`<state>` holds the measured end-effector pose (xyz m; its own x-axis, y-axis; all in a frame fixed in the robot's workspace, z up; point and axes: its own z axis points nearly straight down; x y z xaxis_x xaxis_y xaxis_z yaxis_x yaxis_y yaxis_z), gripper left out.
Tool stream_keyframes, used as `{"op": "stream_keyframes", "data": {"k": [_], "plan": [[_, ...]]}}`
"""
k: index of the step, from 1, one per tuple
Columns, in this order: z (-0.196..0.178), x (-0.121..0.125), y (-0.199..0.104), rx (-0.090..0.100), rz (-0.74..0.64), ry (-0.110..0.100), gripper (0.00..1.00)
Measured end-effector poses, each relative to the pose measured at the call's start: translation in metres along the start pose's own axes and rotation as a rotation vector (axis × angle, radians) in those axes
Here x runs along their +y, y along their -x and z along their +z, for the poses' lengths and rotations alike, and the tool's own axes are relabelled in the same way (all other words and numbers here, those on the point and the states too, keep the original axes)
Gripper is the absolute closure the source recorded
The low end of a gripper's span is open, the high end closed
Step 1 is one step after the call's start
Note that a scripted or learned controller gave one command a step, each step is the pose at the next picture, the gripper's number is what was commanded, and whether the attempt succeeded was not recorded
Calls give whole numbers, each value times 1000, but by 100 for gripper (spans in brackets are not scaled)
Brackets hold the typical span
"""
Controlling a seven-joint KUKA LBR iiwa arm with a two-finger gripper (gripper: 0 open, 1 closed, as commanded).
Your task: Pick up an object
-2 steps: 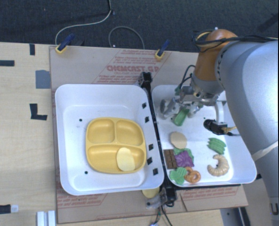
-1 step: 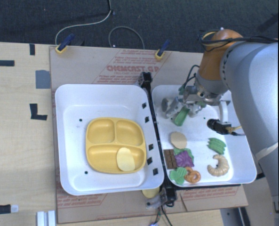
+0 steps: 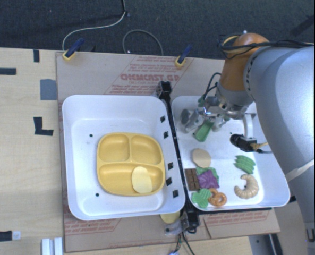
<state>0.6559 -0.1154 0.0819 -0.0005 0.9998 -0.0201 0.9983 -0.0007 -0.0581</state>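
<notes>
Jaws clamped on a green cylinder (image 3: 202, 132) in the right bin (image 3: 277, 187), a tan disc (image 3: 201, 157) just below.

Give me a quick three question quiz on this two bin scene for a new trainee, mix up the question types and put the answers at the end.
1. True or false: the yellow divided plate sits in the left bin.
2. Multiple choice: what lies in the plate's lower compartment? A) a pale yellow round piece B) a croissant C) a pretzel
3. Fill in: the gripper is over the ____ bin, at a green cylinder-shaped item.

Key: 1 true. 2 A, the pale yellow round piece; the croissant and pretzel lie in the right bin. 3 right.
</notes>
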Motion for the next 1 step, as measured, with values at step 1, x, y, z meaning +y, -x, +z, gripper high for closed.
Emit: {"op": "stream_keyframes", "data": {"k": [1], "plan": [[-9,-1,-3,9,1,-6,100]]}}
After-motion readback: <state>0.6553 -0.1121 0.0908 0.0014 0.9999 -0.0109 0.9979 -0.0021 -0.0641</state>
